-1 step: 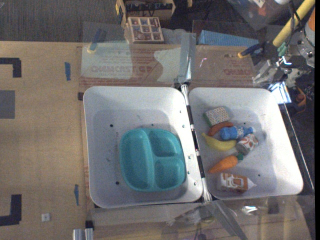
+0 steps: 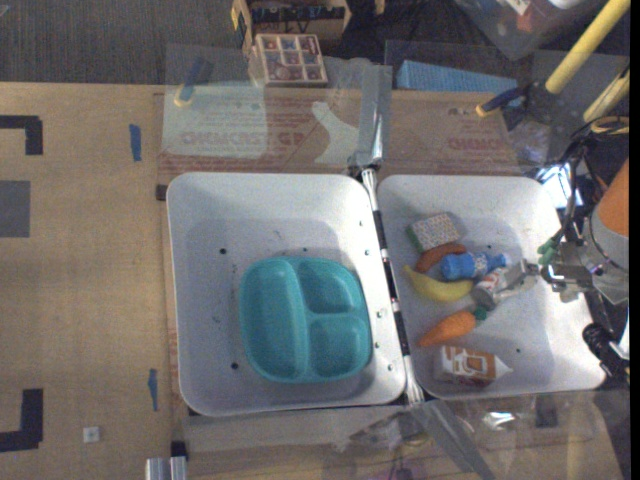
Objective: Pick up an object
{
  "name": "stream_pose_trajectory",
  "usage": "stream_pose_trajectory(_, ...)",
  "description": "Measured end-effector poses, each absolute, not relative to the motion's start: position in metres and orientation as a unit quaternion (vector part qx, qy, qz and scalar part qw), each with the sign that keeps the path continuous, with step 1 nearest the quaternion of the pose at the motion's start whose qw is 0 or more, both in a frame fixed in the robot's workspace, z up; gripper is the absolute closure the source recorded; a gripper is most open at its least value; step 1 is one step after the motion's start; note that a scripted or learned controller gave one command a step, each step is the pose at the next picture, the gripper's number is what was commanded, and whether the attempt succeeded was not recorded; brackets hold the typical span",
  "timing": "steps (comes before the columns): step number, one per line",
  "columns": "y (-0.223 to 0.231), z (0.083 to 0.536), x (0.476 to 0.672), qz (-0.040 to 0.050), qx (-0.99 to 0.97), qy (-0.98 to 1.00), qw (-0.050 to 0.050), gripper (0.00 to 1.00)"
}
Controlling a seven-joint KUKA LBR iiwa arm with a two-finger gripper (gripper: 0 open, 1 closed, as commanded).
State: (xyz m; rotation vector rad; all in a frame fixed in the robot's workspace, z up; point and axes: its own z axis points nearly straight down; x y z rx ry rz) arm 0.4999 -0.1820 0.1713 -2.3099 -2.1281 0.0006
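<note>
Teal divided plastic tray [image 2: 303,320] in white left bin [image 2: 200,218]; yellow banana [image 2: 437,286], orange carrot [image 2: 447,329], blue toy figure [image 2: 472,265], speckled grey block [image 2: 435,231] in white right bin [image 2: 540,348].

1. A pale wooden bench [image 2: 80,298] is spreading across the view, carrying black tape marks [image 2: 25,133] near its left edge
2. Grey carpet [image 2: 110,18] is showing beyond the bench's far edge
3. An open cardboard box [image 2: 290,8] is sitting on that carpet
4. A yellow pole [image 2: 590,33] is slanting through the top right corner
</note>
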Motion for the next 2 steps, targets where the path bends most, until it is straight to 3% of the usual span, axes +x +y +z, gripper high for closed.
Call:
stream_pose_trajectory(1,-0.1352,0.1049,0.5544,-0.0072,-0.713,-0.701,-0.010,0.00)
stream_pose_trajectory(2,-0.1371,0.1003,0.5505,-0.0116,-0.698,-0.716,-0.011,0.00)
